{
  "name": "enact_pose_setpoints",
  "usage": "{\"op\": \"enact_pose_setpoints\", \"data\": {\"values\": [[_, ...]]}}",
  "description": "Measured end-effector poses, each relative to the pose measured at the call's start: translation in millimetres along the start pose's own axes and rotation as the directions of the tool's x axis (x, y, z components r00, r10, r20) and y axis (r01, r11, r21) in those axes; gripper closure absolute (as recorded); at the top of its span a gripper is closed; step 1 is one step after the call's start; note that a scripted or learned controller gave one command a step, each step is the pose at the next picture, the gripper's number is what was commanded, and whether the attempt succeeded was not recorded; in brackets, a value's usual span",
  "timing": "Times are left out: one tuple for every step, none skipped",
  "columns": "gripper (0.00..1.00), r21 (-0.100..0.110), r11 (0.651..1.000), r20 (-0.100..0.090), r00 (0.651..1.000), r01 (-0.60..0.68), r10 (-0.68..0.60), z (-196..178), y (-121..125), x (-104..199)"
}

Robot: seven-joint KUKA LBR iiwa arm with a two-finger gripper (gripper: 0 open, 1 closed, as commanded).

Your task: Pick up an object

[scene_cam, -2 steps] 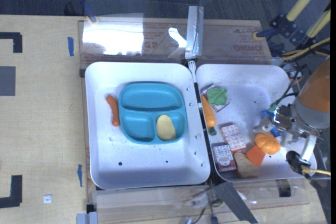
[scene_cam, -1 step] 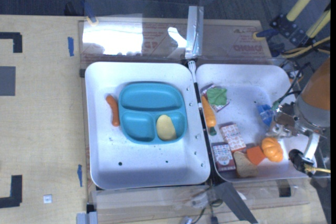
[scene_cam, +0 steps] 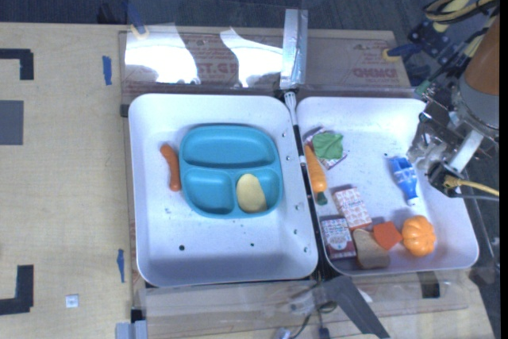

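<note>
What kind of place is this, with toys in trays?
Probably a robotics lab bench for grasping tests. A robot arm reaches over two white bins of toy food, such as a pumpkin and a carrot, and cables hang nearby.

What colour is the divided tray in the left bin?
Blue: the tray is light blue all over, plain to see in the camera view.

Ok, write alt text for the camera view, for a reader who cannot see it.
A grey robot arm's end effector hangs over the right bin, beside a blue tube, with a small pumpkin, snack packets and a carrot lying nearby. The left bin holds a blue divided tray with a yellow lemon in one compartment.
</note>
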State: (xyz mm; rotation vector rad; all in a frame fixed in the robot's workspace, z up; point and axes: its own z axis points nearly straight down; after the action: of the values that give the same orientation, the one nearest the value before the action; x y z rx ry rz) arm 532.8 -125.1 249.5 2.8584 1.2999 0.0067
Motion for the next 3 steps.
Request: {"op": "enact_pose_setpoints", "data": {"values": [[1.00,0.003,0.967,0.006,0.966,-0.257,0.257,33.7,28.8,24.1],[1.00,0.002,0.908,0.007,0.908,-0.419,0.419,49.7,51.9,29.4],[1.00,0.001,0.797,0.006,0.797,-0.604,0.604,35.0,87.1,29.5]]}}
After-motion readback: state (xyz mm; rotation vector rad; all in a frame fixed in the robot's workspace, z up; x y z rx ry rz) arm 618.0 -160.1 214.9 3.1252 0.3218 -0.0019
